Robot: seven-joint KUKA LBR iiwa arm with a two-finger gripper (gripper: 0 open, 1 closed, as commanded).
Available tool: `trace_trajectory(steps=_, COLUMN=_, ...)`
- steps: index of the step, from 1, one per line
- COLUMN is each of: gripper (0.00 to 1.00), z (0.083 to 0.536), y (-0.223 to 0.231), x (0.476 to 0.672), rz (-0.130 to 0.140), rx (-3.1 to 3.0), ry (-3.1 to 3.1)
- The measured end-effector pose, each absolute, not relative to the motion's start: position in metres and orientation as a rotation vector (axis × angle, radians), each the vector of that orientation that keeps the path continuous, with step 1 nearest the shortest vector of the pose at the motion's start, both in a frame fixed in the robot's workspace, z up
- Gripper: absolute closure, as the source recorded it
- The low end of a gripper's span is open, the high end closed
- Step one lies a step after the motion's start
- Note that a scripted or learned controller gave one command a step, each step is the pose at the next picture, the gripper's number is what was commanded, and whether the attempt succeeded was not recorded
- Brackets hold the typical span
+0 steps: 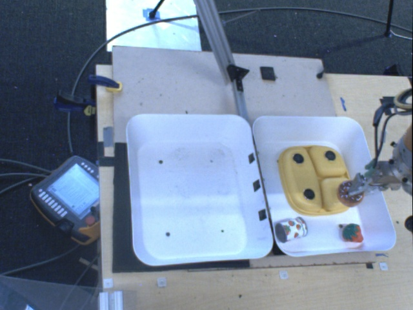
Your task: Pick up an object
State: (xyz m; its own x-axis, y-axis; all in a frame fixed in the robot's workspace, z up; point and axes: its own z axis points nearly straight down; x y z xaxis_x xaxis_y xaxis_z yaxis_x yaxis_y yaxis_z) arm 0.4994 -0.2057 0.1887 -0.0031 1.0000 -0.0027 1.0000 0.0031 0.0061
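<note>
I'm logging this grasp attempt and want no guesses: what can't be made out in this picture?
- Gripper: blurred; jaws' state unreadable, as is any contact with the yellow tray.
- Arm: cut off at the right edge.
- Patterned cup and orange toy: too small to identify.

One camera sits high above the bench (303, 283) and looks down at a slant (far enough to see both bins).

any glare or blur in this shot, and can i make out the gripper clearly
Camera view: bright glare off the shiny panel at the top left; the left bin is nearly washed out; the gripper over the yellow tray is soft and small, so its fingers are unclear; the patterned cup is slightly blurred.
</note>
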Motion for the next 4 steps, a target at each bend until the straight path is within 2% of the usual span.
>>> trace_trajectory(steps=1, gripper=1.0, z=0.217, y=-0.206, x=0.501, rz=0.004, rx=2.213, ry=2.223)
trace_trajectory(steps=4, gripper=1.0, z=0.23, y=-0.052, x=0.505, rz=0.006, rx=2.209, ry=2.234)
